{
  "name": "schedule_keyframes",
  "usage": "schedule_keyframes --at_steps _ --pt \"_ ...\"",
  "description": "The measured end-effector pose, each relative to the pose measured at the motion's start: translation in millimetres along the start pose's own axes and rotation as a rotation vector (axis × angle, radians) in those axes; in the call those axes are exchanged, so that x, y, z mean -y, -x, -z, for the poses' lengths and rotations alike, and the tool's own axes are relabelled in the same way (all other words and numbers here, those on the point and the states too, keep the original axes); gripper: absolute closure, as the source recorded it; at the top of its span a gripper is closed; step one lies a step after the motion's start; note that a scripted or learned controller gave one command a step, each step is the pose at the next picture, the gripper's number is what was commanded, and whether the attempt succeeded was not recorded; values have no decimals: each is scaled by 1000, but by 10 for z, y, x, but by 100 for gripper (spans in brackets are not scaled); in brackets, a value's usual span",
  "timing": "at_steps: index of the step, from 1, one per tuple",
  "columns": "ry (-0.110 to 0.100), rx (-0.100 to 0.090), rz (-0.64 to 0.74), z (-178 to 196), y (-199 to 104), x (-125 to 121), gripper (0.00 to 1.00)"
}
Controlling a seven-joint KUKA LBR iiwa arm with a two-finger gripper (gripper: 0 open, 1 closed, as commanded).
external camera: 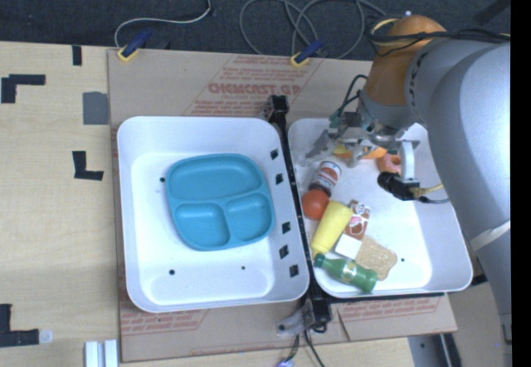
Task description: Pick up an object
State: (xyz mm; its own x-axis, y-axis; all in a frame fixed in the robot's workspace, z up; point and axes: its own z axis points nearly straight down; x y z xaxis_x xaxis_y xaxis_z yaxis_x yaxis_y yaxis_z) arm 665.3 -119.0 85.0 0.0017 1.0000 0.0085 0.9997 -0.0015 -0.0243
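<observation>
My gripper (355, 144) hangs low over the back of the right bin (448, 251), under the orange-banded wrist (397, 66). Just in front of it, to the left, lies a small jar with a red band (327, 177). An orange piece (388, 161) shows right beside the gripper, partly hidden by it. Further forward lie a red ball (314, 204), a yellow bottle (330, 225), a small red-and-white box (358, 221), a tan cracker-like slab (377, 257) and a green bottle (348, 272). I see nothing held.
The left bin (141, 266) holds a blue divided plate (219, 199). A black divider (285, 191) runs between the bins. Cables (315, 8) lie on the dark floor behind the bench. The grey arm (473, 133) covers the right bin's right side.
</observation>
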Motion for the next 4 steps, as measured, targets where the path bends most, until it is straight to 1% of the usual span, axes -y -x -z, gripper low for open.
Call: schedule_keyframes --at_steps 1,2,4 --pt "3 4 -2 -2 -16 8 0" --pt "0 0 0 -3 5 1 0" --pt "2 2 0 -4 8 1 0"
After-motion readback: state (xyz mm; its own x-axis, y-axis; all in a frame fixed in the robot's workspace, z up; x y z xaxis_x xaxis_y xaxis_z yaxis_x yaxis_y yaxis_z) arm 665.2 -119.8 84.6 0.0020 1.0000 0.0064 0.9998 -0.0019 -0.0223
